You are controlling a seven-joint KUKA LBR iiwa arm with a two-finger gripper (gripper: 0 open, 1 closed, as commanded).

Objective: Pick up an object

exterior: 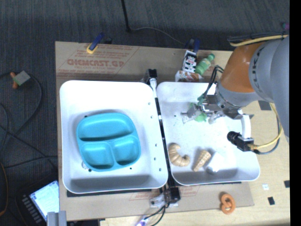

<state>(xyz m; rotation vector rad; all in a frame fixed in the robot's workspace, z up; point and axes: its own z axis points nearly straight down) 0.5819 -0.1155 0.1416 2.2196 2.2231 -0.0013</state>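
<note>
My gripper hangs low over the back middle of the right bin, reaching in from the right under the orange band. A small green object lies right at its tip, partly hidden by the metal. Whether the green object is gripped I cannot tell. Near the bin's front lie a tan croissant-shaped piece, a beige ridged cone and a small white object.
The left bin holds a blue divided tray. Behind the right bin stand a green toy and a small printed box. An orange ring lies on the bench in front of the right bin. A cable loops off the arm at the right.
</note>
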